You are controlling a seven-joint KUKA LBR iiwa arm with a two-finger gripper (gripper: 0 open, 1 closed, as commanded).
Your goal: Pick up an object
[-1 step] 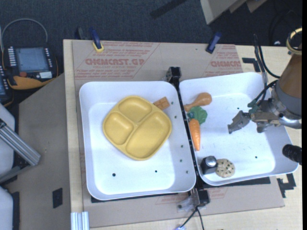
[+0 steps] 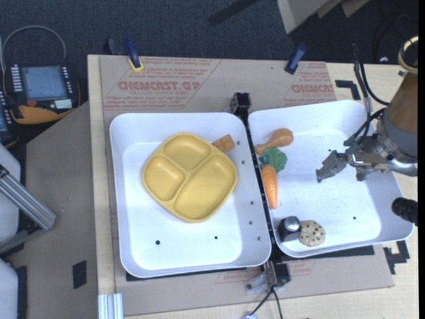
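Camera view: left bin [image 2: 133, 198] holds yellow plate [image 2: 190, 177]; right bin [image 2: 345, 211], carrot [image 2: 269, 185], cookie [image 2: 311, 232].

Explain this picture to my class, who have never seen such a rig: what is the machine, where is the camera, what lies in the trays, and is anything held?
The picture comes from one camera fixed above a bench, looking down at a slant. The machine is a robot arm reaching in from the right side; at its end is a gripper, a two-finger claw for picking things up. It hangs over the right bin with nothing between its fingers.

Two shallow white bins sit side by side. The left bin holds a yellow divided plate with a small brown block at its edge. The right bin holds toy food along its left side: a chicken drumstick, a carrot with green leaves, a chocolate chip cookie, and a small dark object beside the cookie that I cannot identify.
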